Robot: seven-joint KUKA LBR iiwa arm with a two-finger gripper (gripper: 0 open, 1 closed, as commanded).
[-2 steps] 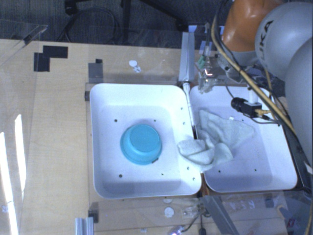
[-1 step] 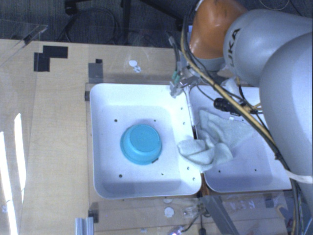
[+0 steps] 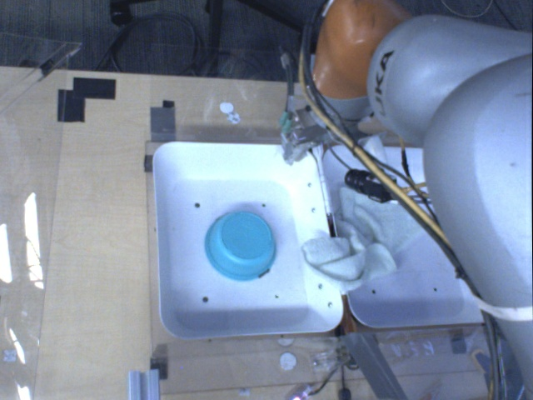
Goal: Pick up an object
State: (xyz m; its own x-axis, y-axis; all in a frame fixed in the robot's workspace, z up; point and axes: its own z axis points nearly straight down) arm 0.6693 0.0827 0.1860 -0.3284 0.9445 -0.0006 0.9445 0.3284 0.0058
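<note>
Blue, round and upturned, a bowl (image 3: 241, 245) is sitting near the middle of the left bin (image 3: 179, 307), well apart from the gripper (image 3: 296, 144), which is hanging over that bin's far right corner. Whether the claw is apart or together I cannot tell. A white cloth (image 3: 350, 252) is draping across the divide between the left bin and the right bin (image 3: 416, 311).

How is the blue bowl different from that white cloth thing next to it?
The blue bowl is round, rigid and bright blue; the white cloth is crumpled, soft-looking and pale. The bowl sits wholly inside the left bin, apart from its walls; the cloth drapes over the divide into the right bin. Both lie loose, with nothing gripping them.
</note>
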